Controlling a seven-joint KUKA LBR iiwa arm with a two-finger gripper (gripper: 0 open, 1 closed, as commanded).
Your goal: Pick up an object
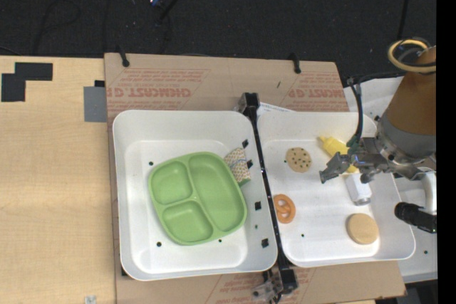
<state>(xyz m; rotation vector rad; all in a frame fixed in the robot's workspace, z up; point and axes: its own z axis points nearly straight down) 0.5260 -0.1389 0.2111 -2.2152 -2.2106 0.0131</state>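
My gripper (339, 169) hangs low over the right bin (313, 256), near its right side. Just behind it lies a yellow item (330, 145), partly covered by the gripper. A small pale bottle-like object (358, 191) lies right beside the gripper, on its near side. To the left of the gripper a chocolate-chip cookie (298, 159) rests on the bin floor. An orange pretzel (283, 208) sits near the divider, and a round tan biscuit (363, 228) lies at the front right. Nothing is visibly held.
The left bin (135, 153) holds a green divided plate (196, 197) with a small patterned item (239, 164) at its upper right edge. A black divider (261, 181) separates the bins. Wooden bench surface lies to the left.
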